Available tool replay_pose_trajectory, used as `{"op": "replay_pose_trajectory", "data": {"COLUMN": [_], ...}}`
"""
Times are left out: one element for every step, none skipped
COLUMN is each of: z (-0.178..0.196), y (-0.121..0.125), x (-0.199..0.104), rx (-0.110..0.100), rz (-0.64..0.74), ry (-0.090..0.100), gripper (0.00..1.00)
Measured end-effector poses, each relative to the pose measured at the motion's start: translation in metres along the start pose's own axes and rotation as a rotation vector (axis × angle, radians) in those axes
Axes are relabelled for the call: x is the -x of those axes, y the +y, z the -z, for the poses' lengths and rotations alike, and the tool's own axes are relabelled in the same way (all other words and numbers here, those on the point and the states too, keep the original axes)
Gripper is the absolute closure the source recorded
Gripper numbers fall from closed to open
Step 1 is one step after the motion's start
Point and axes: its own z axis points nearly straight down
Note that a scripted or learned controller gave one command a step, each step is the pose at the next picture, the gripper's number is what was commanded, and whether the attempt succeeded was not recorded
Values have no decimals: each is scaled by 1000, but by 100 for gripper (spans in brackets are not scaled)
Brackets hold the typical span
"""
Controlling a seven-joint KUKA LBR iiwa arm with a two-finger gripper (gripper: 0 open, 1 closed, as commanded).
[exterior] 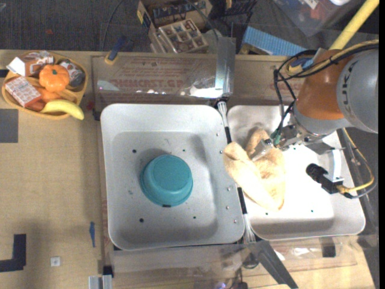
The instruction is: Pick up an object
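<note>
A crumpled pale yellow cloth (264, 176) lies in the left part of the right bin (313, 218), and one corner of it reaches over the rim toward the left bin. My gripper (265, 150) is down on the cloth's upper part, where the fabric bunches up around the tip. The folds there hide how the gripper stands. An upside-down teal bowl (168, 179) rests in the middle of the left bin (120, 131), well to the left of the gripper.
The arm (328, 98) comes in from the right over the back of the right bin. A dish of toy fruit and food (45, 86) stands at the far left of the bench. Boxes and clutter sit behind the bins.
</note>
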Motion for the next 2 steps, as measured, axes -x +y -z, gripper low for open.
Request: {"op": "replay_pose_trajectory", "data": {"z": [9,-9], "y": [0,-14], "x": [5,-7], "rx": [-13,-2], "rz": [14,154], "ry": [3,-2], "gripper": [0,0]}}
